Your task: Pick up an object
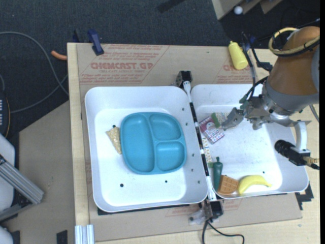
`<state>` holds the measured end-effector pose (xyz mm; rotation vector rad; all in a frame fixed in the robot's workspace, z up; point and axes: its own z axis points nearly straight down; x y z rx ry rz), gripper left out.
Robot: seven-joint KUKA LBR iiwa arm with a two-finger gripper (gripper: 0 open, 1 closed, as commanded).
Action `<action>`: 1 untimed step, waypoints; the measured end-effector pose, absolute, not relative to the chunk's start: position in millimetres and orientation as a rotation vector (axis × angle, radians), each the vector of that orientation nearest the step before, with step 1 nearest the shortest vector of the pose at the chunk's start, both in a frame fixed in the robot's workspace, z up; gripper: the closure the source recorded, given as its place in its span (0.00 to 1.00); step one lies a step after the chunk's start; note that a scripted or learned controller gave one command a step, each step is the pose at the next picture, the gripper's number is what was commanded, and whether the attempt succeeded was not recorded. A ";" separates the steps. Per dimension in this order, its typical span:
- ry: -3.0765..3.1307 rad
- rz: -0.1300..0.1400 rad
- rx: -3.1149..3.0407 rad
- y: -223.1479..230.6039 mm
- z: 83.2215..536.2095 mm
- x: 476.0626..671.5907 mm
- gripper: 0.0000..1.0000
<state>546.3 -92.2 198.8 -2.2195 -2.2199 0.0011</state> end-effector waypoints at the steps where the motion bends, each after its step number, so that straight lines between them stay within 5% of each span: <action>1: -2.227 -0.008 -2.226 -103.9 88.7 605.9 0.00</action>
